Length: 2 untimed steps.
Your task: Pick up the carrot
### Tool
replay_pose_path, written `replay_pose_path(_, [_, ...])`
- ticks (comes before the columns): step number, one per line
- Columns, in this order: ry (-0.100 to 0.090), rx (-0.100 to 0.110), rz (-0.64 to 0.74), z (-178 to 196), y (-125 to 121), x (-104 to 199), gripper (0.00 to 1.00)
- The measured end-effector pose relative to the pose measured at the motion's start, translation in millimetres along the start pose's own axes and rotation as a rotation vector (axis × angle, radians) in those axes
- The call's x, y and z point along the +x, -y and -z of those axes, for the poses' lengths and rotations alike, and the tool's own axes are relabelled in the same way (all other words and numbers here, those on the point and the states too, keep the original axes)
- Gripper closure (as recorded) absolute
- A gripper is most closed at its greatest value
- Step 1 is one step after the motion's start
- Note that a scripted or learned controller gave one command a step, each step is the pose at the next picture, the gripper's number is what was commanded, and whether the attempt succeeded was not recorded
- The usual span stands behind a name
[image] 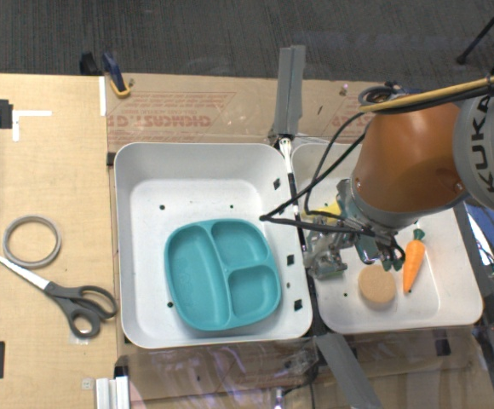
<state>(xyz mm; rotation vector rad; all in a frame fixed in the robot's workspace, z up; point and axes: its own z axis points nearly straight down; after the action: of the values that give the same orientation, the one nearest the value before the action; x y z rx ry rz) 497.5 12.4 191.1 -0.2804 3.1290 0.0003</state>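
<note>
Camera view: tapered orange carrot (412, 266) lies at 3 o'clock of round tan disc (377, 285). Gripper (328, 258) hangs at 9 o'clock of both; jaw state can't tell.

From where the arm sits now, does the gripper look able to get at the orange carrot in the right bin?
Probably yes. The orange carrot lies bare on the right white bin floor, nothing on top of it. The gripper hangs just beside it; only the round tan piece sits close.

A glossy teal plastic tray (223, 273) lies in a smooth white plastic bin (136, 194) beside the matt orange carrot (412, 265).
</note>
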Motion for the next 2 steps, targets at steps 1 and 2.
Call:
replay_pose_path(1, [0.003, -0.001, 0.503, 1, -21, -14, 1.00])
replay_pose_path(2, [0.003, -0.001, 0.604, 1, -62, -26, 1.00])
